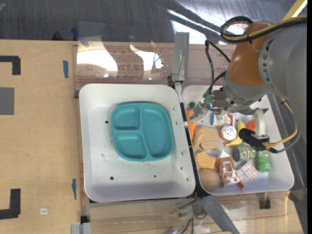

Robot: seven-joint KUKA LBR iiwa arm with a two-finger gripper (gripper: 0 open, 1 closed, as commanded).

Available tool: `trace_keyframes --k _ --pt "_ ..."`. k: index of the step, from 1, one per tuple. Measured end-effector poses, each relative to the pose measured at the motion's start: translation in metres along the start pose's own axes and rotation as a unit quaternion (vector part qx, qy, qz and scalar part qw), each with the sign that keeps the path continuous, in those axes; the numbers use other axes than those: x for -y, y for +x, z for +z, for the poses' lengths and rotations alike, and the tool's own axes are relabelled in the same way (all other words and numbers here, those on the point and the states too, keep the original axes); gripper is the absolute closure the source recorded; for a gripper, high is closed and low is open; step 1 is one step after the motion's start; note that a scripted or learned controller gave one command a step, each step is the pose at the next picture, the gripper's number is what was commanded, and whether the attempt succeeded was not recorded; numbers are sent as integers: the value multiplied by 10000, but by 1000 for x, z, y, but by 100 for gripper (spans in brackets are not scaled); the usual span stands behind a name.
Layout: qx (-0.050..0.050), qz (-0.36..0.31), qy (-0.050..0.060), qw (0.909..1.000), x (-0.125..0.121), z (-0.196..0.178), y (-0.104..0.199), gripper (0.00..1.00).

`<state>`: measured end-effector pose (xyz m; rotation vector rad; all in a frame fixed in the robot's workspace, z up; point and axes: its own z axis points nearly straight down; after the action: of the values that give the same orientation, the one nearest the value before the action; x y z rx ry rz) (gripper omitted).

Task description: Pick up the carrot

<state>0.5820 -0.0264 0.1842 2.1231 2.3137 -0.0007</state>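
Note:
The carrot [192, 127], a small orange piece with green at its upper end, lies against the left wall of the right bin [285, 177]. My gripper [210, 103] hangs over the upper left part of that bin, just above and right of the carrot, under the orange wrist band. The wrist and cables hide its tips. Nothing visibly sits between them.
The right bin is crowded with toy food: a bread slice [210, 138], a yellow banana [235, 140], a can [243, 153], a brown box [225, 168] and a green item [263, 163]. The left bin [92, 179] holds a teal divided plate [143, 130].

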Motion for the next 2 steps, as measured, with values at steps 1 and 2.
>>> trace_keyframes --k 1,2 --pt "-11 891 25 9960 43 0 2 0" --pt "0 -708 -25 9975 4 81 -55 0"
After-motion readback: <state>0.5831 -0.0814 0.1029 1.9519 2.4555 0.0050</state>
